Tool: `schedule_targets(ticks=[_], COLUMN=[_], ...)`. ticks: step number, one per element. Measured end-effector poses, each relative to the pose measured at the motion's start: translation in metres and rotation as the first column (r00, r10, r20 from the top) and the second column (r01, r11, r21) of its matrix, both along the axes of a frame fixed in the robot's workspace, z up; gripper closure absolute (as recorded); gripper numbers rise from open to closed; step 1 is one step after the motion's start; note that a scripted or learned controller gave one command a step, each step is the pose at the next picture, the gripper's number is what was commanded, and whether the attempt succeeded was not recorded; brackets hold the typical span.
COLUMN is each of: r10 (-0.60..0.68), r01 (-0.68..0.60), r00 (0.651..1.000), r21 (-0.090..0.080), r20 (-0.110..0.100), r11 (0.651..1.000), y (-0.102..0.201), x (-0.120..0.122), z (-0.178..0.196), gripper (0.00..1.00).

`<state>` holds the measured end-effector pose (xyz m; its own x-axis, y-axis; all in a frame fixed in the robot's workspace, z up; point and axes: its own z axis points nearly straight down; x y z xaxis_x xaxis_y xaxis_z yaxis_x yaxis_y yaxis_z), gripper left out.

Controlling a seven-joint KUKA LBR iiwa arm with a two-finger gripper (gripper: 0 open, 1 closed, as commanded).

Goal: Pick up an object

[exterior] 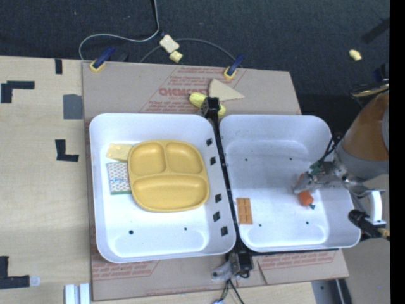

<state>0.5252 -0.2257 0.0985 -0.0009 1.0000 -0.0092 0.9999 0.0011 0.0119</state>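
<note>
Arm: reaches over the right bin rim to get at its contents.
Yellow tray: far from the gripper, in the other bin.
Gripper: lowered; opening unclear.
Orange object: just below the gripper, not visibly held.

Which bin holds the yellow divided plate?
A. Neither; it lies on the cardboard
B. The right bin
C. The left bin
C: the plate lies in the left bin, over a yellow card and a patterned card, while the right bin holds a small orange object near the gripper.
</note>
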Motion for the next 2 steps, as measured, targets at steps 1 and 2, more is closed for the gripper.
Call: schedule_targets(ticks=[1,2], r10=[0.003,0.006], r01=[-0.003,-0.005], r00=[1.0,1.0], r21=[0.006,0.008], r20=[-0.009,-0.007], r11=[1.0,1.0], y=[0.032,0.084], x=[0.057,0.147], z=[-0.012,0.007], gripper=[1.0,1.0])
